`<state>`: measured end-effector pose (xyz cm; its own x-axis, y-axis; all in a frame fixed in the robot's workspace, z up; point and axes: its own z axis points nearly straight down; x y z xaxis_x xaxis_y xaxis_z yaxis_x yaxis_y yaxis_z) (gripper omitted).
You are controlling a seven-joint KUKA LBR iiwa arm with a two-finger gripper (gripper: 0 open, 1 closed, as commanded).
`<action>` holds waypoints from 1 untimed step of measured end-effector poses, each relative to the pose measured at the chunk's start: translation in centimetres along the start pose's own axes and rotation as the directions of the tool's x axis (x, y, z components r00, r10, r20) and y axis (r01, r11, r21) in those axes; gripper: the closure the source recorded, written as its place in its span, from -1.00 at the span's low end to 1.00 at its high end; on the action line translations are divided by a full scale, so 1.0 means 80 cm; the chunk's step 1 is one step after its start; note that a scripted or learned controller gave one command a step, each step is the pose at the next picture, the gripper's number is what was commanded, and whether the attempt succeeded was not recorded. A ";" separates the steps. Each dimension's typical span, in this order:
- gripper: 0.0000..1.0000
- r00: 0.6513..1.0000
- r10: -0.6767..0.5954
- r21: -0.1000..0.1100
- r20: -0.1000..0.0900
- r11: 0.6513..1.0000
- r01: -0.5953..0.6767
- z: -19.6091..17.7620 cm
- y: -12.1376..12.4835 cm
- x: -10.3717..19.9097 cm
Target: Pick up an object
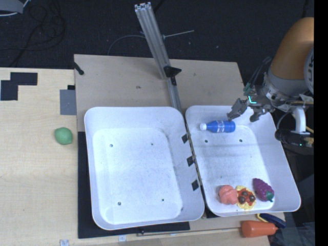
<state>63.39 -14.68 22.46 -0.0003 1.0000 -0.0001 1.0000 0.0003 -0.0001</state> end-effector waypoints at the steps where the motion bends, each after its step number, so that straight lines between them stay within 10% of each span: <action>1: -1.00 1.000 0.000 0.000 0.000 1.000 0.000 0.000 0.000 0.000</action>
<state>63.38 -14.68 22.45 -0.0003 1.0000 -0.0001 1.0000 0.0003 -0.0003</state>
